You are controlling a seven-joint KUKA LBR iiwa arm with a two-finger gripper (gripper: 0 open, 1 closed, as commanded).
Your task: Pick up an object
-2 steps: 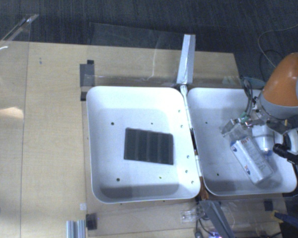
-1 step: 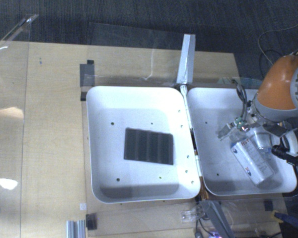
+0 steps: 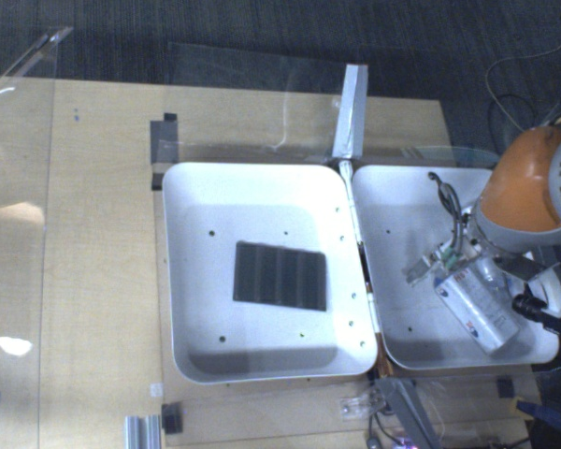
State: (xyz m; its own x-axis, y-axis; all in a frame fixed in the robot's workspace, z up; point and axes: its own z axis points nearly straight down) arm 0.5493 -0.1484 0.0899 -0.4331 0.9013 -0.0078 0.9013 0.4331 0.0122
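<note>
Two shallow white bins sit side by side on the wooden worktop. The left bin holds a dark ribbed rectangular pad lying flat near its middle. The right bin holds a clear plastic bottle lying on its side, tilted toward the near right corner. The arm hangs over this bin, and its end effector sits just beside the bottle's upper end; whether it is clenched or released cannot be told.
</note>
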